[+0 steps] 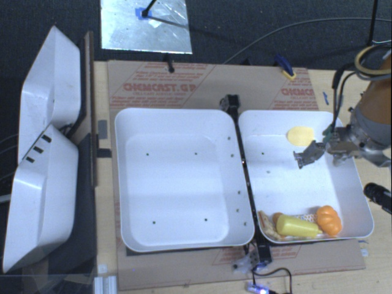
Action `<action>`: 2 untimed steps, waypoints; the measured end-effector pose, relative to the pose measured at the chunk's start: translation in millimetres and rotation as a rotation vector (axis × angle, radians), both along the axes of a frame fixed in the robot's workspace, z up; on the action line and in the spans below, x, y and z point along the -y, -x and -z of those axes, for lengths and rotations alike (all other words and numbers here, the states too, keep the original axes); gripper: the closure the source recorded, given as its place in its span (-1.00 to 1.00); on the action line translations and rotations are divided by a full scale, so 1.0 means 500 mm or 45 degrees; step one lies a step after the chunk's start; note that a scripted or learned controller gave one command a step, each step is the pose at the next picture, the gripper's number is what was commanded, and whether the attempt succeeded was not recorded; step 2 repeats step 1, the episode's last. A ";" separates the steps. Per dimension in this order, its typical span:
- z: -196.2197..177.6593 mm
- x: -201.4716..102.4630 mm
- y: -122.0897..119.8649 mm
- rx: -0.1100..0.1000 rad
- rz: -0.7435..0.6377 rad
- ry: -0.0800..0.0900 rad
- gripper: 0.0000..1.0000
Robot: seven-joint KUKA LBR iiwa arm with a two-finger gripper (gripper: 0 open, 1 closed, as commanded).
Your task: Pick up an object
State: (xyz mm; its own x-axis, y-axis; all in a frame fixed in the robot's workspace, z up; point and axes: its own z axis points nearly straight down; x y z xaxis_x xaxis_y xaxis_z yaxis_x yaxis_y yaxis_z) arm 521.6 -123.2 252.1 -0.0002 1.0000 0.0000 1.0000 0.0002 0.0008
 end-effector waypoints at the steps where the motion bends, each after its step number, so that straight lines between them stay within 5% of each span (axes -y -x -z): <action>1: -0.053 0.111 -0.045 0.003 0.004 0.003 -1.00; 2: -0.053 0.111 -0.045 0.003 0.004 0.003 -1.00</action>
